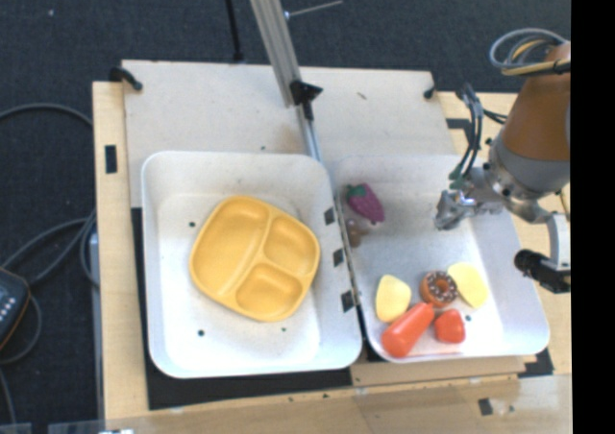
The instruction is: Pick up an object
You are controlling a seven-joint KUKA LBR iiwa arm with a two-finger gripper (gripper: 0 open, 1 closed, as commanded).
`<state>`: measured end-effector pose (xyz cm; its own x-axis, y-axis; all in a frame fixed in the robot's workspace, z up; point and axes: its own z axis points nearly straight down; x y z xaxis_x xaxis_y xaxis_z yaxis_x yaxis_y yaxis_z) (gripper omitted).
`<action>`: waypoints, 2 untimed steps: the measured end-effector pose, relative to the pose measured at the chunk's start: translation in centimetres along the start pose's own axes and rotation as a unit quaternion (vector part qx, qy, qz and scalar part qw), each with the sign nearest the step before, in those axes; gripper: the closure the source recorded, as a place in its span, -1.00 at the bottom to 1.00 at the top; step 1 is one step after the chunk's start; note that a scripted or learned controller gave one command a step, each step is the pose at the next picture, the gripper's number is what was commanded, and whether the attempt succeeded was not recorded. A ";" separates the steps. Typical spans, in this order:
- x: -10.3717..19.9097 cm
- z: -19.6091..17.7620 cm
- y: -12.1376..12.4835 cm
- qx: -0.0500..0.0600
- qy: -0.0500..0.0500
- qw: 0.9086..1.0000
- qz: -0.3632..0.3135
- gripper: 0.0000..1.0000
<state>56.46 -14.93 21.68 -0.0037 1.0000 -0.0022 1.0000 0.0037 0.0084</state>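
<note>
Gripper (pixel 452 211) is hanging over bare floor in the right bin (pixel 413 187), nothing showing between its tips; whether they are spread or closed is too small to tell. It is sitting apart from every toy, likely because the program is choosing a target. Taking the orange carrot (pixel 407 327) as landmark: a doughnut-like ring (pixel 440 287) is just above it, yellow pieces (pixel 392 297) flanking, a red block (pixel 449 326) beside it, all clustered against the near wall. The purple toy (pixel 364 202) is lying well beyond it. The yellow tray (pixel 254 257) is resting in the left bin (pixel 163 230).
</note>
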 end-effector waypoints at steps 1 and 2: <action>-0.9 -4.8 -0.2 0.000 0.000 1.000 0.000 1.00; 3.9 -3.4 1.0 0.004 0.001 1.000 -0.001 1.00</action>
<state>57.43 -11.02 25.09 -0.0058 1.0000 0.0001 1.0000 0.0058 0.0000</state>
